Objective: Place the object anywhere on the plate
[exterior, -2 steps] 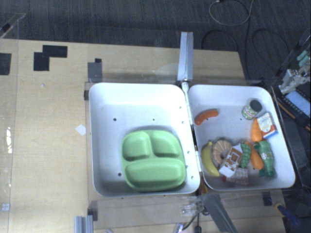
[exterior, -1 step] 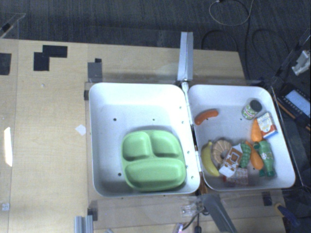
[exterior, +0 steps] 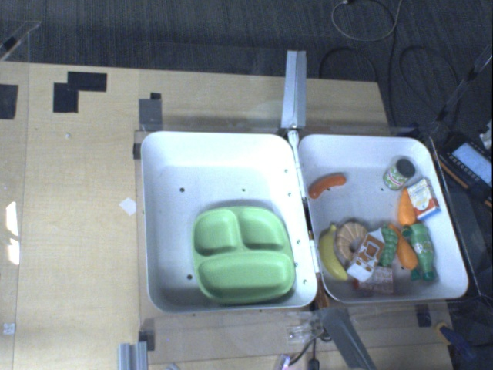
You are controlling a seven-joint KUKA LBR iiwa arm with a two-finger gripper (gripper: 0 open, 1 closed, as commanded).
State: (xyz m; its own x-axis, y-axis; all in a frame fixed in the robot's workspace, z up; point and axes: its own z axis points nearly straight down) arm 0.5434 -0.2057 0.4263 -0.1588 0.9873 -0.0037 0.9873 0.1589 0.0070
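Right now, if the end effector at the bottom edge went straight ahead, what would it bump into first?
Probably the near rim of the right bin, by the banana; the end effector seems aimed up-picture, though depth is unclear.

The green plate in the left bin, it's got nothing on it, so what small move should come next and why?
Probably reach into the right bin for the sausage. The green plate carries no item, and the sausage lies apart from the crowded pile with the banana, so it looks like the easiest pick.
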